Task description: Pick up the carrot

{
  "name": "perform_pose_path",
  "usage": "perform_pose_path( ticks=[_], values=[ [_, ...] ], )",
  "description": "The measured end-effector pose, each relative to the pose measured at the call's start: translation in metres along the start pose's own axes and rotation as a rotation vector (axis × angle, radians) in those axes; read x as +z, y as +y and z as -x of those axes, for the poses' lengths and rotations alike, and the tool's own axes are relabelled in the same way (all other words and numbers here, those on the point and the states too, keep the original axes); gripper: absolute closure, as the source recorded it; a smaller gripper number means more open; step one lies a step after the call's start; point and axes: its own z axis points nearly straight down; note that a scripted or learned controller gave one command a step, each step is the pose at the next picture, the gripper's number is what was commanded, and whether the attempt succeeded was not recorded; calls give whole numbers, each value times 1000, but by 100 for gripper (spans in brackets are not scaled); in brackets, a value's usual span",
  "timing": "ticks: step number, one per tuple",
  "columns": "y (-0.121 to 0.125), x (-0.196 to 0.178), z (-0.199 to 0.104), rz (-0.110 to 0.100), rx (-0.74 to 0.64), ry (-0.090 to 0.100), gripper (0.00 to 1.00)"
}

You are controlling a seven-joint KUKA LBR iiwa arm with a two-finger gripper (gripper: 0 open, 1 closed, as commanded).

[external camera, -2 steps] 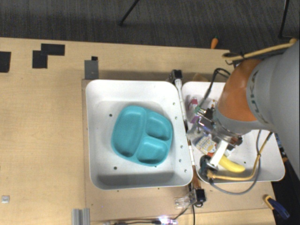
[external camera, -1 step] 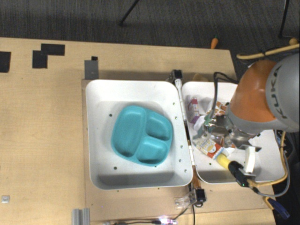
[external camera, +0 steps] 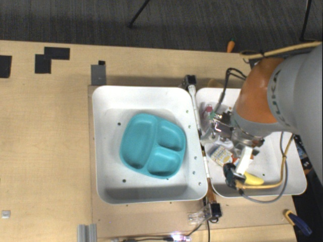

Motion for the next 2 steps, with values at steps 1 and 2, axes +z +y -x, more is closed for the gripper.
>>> perform_pose_path(
  ticks=[1,2],
  values=[
    [68,-17,31,6,-463,-3,0],
    [31,-15,25,1,-305,0,0]
  ],
)
